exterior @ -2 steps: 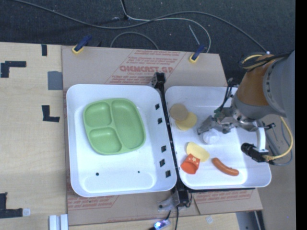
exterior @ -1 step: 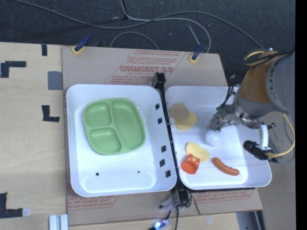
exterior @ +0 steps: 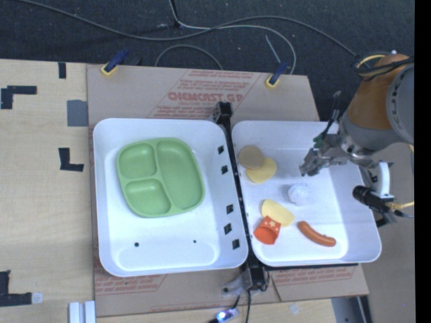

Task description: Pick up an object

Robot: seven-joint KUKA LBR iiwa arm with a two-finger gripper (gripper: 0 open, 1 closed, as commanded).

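The right bin holds several toy foods. A tan round piece and a pale yellow piece lie at its upper left. A whitish translucent ball sits near the middle. Lower down are a yellow piece, a red-orange carton and a sausage. My gripper hangs over the bin's upper right part, above and to the right of the ball, with nothing seen between its fingers.
The left bin bears a green divided plate. The arm's orange band and grey wrist stand over the right bin's right rim. Cables run across the dark floor behind the bench.
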